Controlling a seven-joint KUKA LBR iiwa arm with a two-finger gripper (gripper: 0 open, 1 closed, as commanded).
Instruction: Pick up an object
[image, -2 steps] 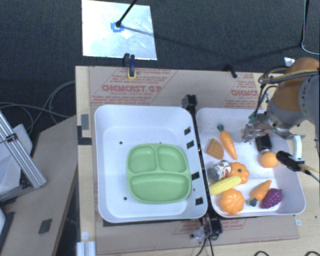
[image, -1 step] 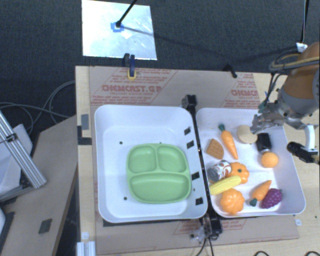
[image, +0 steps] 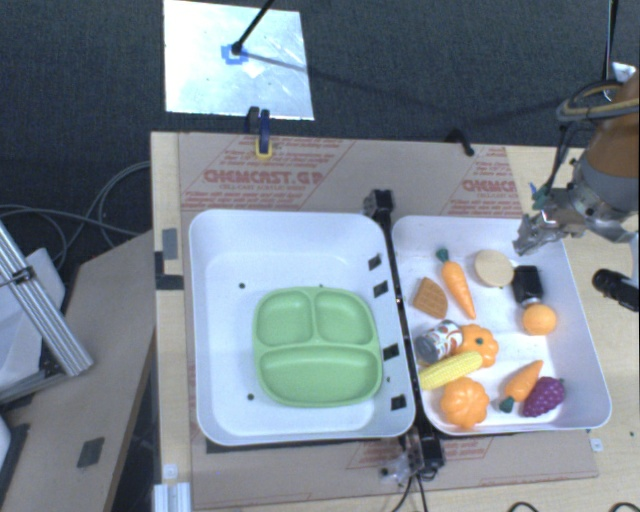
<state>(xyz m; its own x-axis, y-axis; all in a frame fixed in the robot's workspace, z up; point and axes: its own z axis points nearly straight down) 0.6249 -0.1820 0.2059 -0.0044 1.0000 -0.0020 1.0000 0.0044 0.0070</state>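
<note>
The right bin (image: 590, 385) holds several toy foods: a long carrot (image: 458, 286), a pale round biscuit (image: 493, 268), a black block (image: 527, 284), an orange (image: 539, 319), a brown wedge (image: 430, 298), a metal can (image: 437, 342), an orange pepper (image: 478, 344), a corn cob (image: 449, 372), a small pumpkin (image: 465, 401), a short carrot (image: 521, 383) and purple grapes (image: 544, 396). My gripper (image: 528, 238) hangs at the bin's far right rim, just above and right of the biscuit. Nothing shows between its tips.
The left bin (image: 215, 300) carries a green divided plate (image: 318, 345). Black clips line the ridge between the bins (image: 385, 290). The arm (image: 608, 170) comes in from the upper right. A grey rail (image: 40, 310) stands at the left.
</note>
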